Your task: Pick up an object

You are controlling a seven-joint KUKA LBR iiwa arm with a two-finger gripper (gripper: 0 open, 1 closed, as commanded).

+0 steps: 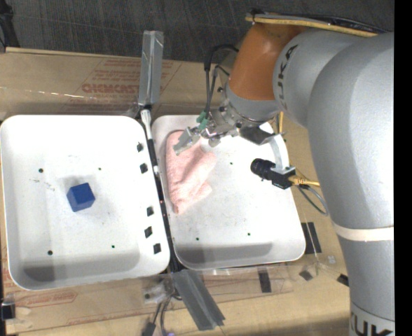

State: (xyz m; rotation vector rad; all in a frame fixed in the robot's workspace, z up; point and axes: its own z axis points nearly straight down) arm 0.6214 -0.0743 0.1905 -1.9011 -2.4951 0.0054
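Camera view: arm (332, 103) bends over right bin (262, 247), jaws' state unclear, above pink cloth (188, 173).

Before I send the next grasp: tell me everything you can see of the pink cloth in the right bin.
The pink cloth is a pale, soft-looking fabric, crumpled and folded into a rough elongated heap. It lies flat on the floor of the right bin, in its left part, close to the divider wall beside the left bin. Its upper end reaches under the gripper, which sits right at that edge; whether the cloth is caught there I cannot tell. Nothing else touches it.
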